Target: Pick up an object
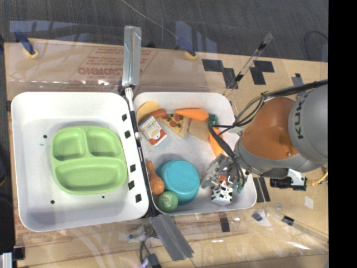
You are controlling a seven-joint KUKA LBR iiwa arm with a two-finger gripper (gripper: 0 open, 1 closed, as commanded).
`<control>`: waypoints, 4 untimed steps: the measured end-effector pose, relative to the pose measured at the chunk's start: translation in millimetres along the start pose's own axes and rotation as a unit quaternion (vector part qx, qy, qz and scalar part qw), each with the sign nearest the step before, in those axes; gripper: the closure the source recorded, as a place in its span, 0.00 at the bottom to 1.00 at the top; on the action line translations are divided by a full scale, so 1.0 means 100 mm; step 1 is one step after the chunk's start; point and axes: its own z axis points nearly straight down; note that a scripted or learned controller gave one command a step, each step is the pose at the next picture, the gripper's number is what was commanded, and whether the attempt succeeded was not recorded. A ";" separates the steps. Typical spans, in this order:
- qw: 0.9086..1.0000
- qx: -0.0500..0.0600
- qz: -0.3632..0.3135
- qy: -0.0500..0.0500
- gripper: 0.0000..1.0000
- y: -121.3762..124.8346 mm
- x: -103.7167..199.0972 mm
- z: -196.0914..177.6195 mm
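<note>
Grey arm reaches into the right bin (237,108), its pincer (224,177) low over a black-and-white toy (222,193) in the near right corner; I cannot tell its state. A blue bowl (181,178) sits just left. The left bin (28,149) holds a green tray (88,159).

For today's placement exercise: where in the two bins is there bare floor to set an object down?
Left bin: bare floor rings the green divided plate, widest along the top. Right bin: crowded; one small patch between the pizza slice, blue bowl and gripper.
</note>
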 end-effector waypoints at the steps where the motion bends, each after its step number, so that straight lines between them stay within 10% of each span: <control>1: 0.988 0.001 0.156 0.005 1.00 0.52 0.42 0.03; 2: 0.933 -0.001 0.360 0.000 1.00 0.85 0.37 -1.28; 3: 0.933 0.002 0.360 0.003 1.00 0.37 0.32 -1.12; 4: 0.876 0.002 0.483 0.003 1.00 1.17 0.33 -1.18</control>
